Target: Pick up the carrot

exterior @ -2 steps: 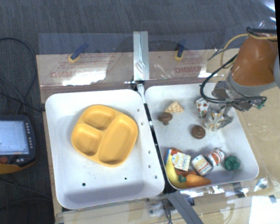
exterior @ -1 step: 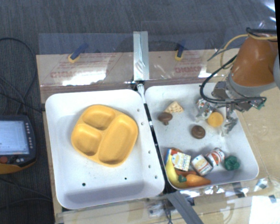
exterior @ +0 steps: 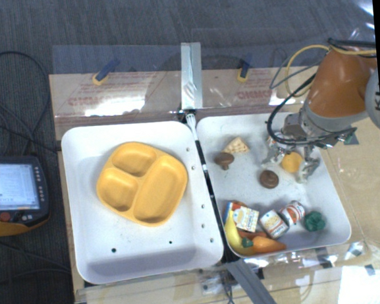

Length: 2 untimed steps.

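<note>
While I watch from the overhead camera, the arm (exterior: 343, 85) reaches in from the right and hangs over the upper right part of the right bin (exterior: 333, 198). Its claw (exterior: 292, 163) points down with the fingers spread apart, and a small yellow-orange round object (exterior: 291, 163) sits between them; I can't tell whether the fingers actually touch it.

I see the carrot (exterior: 267, 244) lying on its side along the front wall of that same bin, toward the front left corner, well apart from the claw. It rests against a banana (exterior: 231, 235) that curves along the left wall, with small printed cartons (exterior: 247, 218) just behind it. A can (exterior: 292, 212) and a green piece (exterior: 314, 221) lie to the right of the cartons.

Farther back in the bin I make out a brown round item (exterior: 268, 179) just left of the claw, a brown mushroom-like piece (exterior: 225, 159), and a tan wedge (exterior: 238, 146) touching it.

On the left, the other bin (exterior: 93, 256) holds a yellow divided plate (exterior: 142, 182). A teach pendant (exterior: 13, 192) lies on the floor beside the desk (exterior: 72, 85).
</note>
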Available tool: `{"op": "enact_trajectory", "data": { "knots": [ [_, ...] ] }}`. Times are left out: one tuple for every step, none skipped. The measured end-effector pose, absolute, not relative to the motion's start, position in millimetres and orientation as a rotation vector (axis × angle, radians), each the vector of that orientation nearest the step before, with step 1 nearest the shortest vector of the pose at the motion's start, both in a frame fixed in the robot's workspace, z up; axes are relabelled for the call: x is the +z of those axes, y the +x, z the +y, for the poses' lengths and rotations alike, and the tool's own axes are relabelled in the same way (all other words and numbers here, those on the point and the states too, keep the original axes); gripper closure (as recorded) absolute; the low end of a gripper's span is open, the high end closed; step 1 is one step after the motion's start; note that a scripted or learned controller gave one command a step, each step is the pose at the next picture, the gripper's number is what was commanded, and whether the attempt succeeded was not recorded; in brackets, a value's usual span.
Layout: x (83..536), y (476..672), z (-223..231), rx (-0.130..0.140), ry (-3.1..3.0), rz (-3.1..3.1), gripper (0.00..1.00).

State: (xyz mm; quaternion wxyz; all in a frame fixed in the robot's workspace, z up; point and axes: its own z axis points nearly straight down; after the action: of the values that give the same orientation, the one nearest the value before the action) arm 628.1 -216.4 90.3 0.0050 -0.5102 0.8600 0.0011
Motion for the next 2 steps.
{"op": "enact_trajectory", "data": {
  "knots": [
    [91,631.9,-209,0.011,-1.999,2.405,0.0],
    [90,653.6,-204,0.017,-2.368,2.035,0.0]
  ]
}}
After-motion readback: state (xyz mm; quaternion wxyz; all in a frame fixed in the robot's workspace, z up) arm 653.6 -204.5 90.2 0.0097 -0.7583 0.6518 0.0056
